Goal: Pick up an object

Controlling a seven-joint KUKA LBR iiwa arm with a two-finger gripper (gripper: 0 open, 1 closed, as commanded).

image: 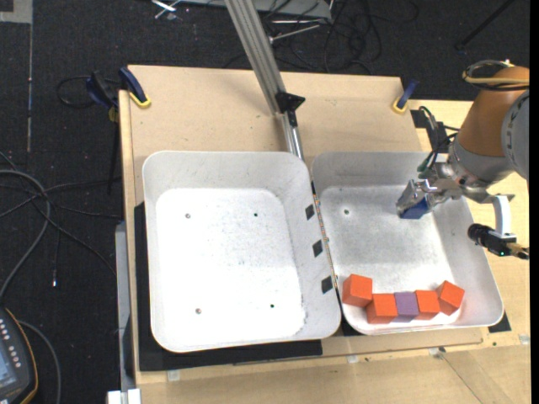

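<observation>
The pincer point(415, 202) is over the right bin point(383, 247) clamped on a blue block point(414, 211), with five blocks point(402, 300) along the near wall.

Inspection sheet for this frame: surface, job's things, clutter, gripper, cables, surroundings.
Surface: wooden bench bearing left bin and right bin.
Job's things: four orange blocks and one purple block in a row along the right bin's near edge.
Clutter: nothing seen.
Gripper: gripper over the right bin's far part, something blue at its tip; finger state unclear.
Cables: black cables on the floor.
Surroundings: metal pole; blue-yellow clamps.
</observation>
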